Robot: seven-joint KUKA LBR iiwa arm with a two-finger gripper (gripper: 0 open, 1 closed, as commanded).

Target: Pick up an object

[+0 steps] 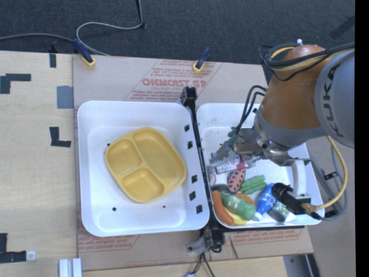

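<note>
— What's the bench like from where you stand?

— Brown cardboard (167,85) under two white bins, dark carpet (190,10) behind with a cable across it. The left bin (95,154) holds a yellow divided plate (145,163).

— And the arm?

— Its gripper (230,152) is down in the right bin (216,117), near the middle divider. Whether it's closed, I can't tell. A pile of toys (245,198) lies along that bin's near edge, just beside the gripper; nothing visibly held.
</note>
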